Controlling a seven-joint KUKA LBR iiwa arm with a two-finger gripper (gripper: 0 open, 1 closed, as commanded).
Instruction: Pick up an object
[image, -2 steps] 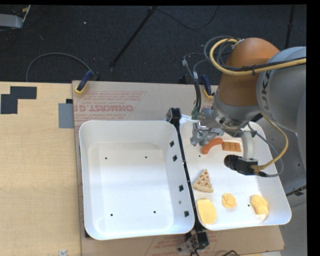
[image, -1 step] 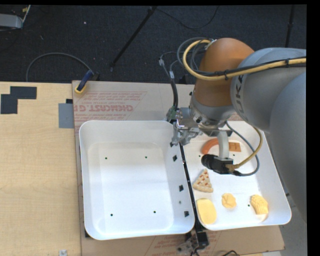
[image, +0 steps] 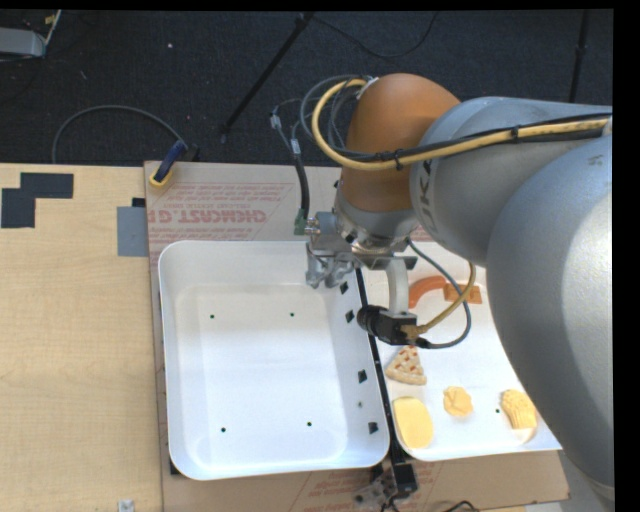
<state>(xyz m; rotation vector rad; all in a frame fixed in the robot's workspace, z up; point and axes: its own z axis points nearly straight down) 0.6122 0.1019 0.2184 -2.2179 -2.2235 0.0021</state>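
Several small food toys lie in the right bin (image: 480, 345): an orange curved piece (image: 432, 289), a pizza slice (image: 405, 367), a pale yellow oval (image: 413, 422), a small yellow lump (image: 457, 402) and a yellow ridged piece (image: 517, 408). My gripper (image: 330, 266) hangs over the far right corner of the left bin (image: 250, 360), near the wall between the two bins. It is to the left of the orange piece and above the pizza slice in the view. Nothing shows in its grasp. The arm's wrist covers the right bin's far part.
The big grey arm spans the right side and hides much of the right bin. A cardboard sheet (image: 215, 205) lies under the bins, with a wooden bench top (image: 70, 340) to the left. A yellow and blue tool (image: 168, 165) rests at the cardboard's far left corner.
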